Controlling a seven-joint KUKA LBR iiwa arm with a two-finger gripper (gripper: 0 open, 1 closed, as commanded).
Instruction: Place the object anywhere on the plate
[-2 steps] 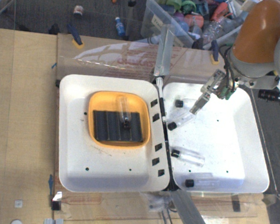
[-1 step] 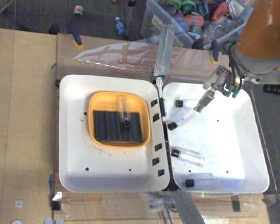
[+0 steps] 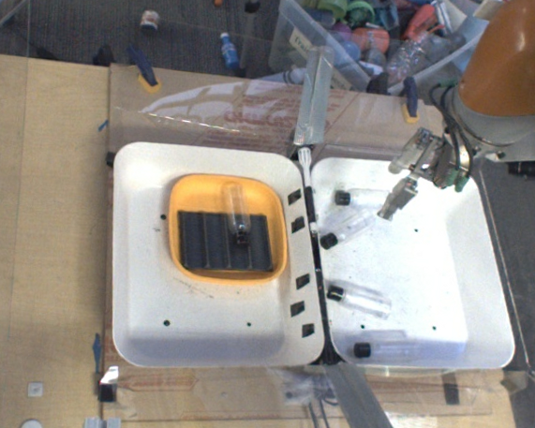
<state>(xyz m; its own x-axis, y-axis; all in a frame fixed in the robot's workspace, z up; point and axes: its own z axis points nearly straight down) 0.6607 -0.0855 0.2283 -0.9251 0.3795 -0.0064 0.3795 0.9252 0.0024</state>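
An orange plate sits in the left bin, with a black ridged pad lying on it. A clear tube with a dark cap rests on the plate, reaching from its back part onto the pad. My gripper hangs over the back of the right bin, far to the right of the plate. Its two grey fingers stand apart with nothing between them.
Several clear tubes with black caps lie in the right bin: one near the divider, one lower, one by the front wall. A small black cap lies at the back. A clear tub of toys stands behind the bins.
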